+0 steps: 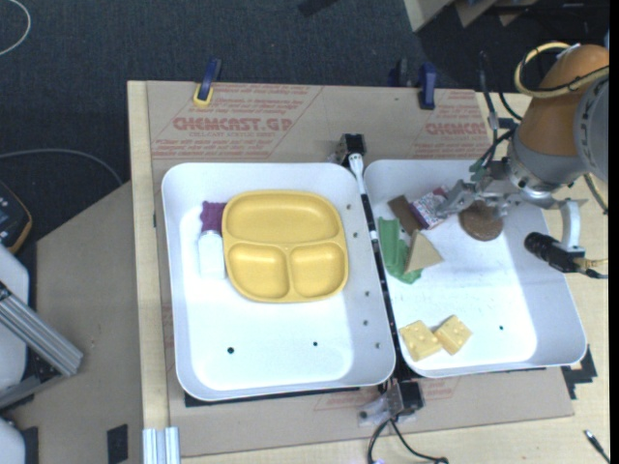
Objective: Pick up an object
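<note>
The grey arm with its orange band (566,90) reaches in from the upper right, and my gripper (462,199) hangs over the back of the right bin (542,327). A brown round object (481,224) lies just below it. A dark red and white wrapper (426,209) sits right at its left side; contact is unclear. Further left in this bin are a brown flat piece (400,213), a tan wedge (423,253) and a green strip (392,247). Two yellow holed blocks (435,337) rest near the front wall.
The left bin (271,356) holds a yellow divided plate (284,245), with a purple object (212,216) and a white object (209,254) beside its left rim. A black ridge (372,249) separates the bins. Clamps sit at the bench's back edge.
</note>
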Tool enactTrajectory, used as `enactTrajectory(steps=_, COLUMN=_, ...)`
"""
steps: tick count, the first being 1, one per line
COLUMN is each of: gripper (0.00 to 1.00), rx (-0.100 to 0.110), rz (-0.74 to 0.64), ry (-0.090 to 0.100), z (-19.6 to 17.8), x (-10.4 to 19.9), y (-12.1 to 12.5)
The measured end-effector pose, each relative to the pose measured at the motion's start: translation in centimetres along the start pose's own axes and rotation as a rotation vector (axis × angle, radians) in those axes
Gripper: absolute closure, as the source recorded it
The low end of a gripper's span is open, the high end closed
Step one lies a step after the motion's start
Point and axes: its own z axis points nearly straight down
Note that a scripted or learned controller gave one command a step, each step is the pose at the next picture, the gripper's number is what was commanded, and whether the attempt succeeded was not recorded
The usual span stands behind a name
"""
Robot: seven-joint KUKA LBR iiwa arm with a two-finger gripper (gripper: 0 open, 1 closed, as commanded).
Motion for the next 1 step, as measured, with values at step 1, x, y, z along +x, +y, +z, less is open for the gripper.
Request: enactTrajectory(steps=1, gripper=1.00, rx=-0.002, rz=0.001, ry=0.001, z=-0.92, x=0.04, y=0.05)
